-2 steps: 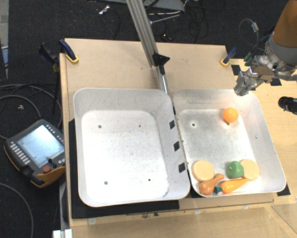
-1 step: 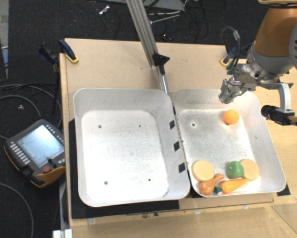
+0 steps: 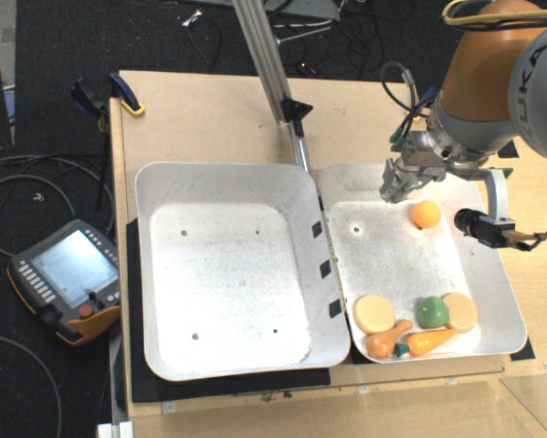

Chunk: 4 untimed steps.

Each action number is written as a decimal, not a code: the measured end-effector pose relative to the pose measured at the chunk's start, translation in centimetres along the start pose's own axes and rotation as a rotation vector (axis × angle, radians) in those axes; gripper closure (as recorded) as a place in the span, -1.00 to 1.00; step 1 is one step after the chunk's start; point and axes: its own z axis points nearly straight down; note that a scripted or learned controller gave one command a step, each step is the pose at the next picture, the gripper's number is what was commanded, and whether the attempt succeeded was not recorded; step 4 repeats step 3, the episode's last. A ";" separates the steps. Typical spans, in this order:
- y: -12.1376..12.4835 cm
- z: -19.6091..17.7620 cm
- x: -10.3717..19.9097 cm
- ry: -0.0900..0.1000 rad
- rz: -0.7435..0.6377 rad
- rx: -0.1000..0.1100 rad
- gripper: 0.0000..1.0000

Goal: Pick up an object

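Whether our fingers are open or shut we cannot tell; the gripper (image 3: 394,190) hangs over the right bin (image 3: 401,263). Nothing is visibly held. Just beside them lies the orange ball (image 3: 426,214). We judge we're approaching; next, centre over it and descend.

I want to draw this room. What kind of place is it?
Probably a robot lab: a robot arm over white bins, toy food, a teach pendant and loose cables on the floor.
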 end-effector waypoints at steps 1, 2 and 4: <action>-2.1 1.2 4.9 0.001 -0.001 0.002 1.00; -4.1 2.2 10.5 0.001 -0.002 0.002 1.00; -5.1 3.0 15.8 0.001 -0.002 0.001 1.00</action>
